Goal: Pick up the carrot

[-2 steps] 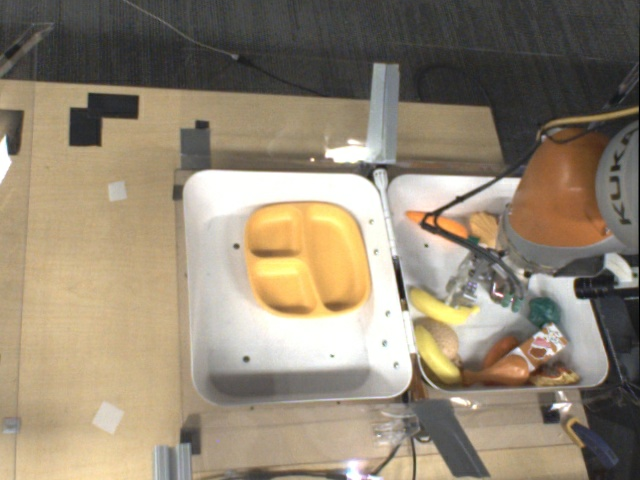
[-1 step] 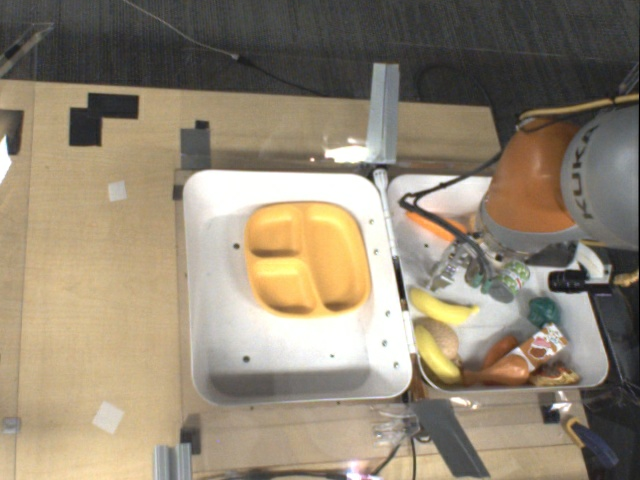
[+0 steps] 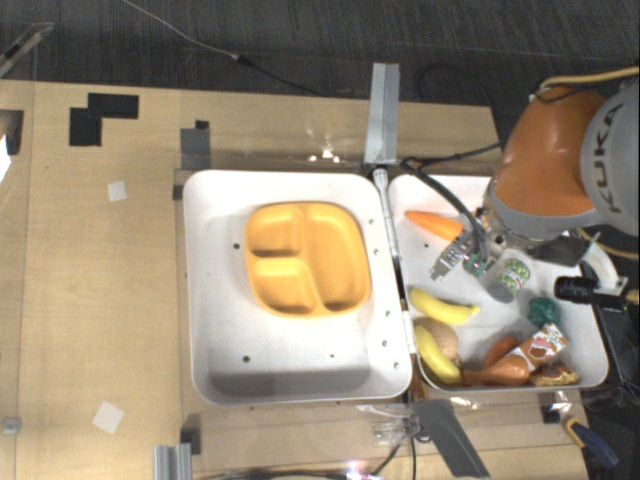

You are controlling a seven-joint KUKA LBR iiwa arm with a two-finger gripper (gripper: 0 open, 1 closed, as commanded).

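1. Your gripper (image 3: 458, 259) hangs over the right bin (image 3: 592, 268), just below and right of the carrot's thick end; you cannot tell from this view whether it is parted or closed, and nothing is seen caught in it.
2. You find the carrot (image 3: 434, 224) lying free on the floor of the right bin near its upper left corner, its orange body running left to right.
3. Below the carrot you see two bananas (image 3: 443, 309), one under the other, by the bin's left wall.
4. Further right along the bottom edge lie a reddish sausage-like piece (image 3: 502, 358) and a small printed packet (image 3: 546, 346), with a dark green item (image 3: 544, 312) just above them.
5. In the left bin (image 3: 210, 298) you have a yellow divided plate (image 3: 304, 258), set toward the upper middle.
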